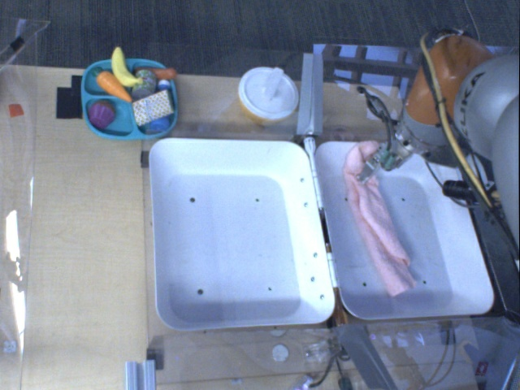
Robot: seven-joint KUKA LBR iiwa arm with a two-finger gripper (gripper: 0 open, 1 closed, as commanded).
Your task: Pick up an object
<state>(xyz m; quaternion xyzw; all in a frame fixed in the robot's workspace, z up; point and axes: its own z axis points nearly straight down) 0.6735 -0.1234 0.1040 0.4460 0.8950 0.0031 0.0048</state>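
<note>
A long pink cloth (376, 222) lies in the right bin (447, 242), running from the bin's upper left toward its lower middle. The cloth's upper end is bunched and raised at my gripper (379, 164), which reaches in from the upper right. The fingers are shut on that upper end of the cloth. The rest of the cloth trails down across the bin floor.
The left bin (236, 234) sits beside the right one, with a metal divider (309, 96) above the seam. A white lidded cup (268, 93) and a blue tray of toy food (128, 97) stand on the bench behind. Cables (455, 145) hang by the arm.
</note>
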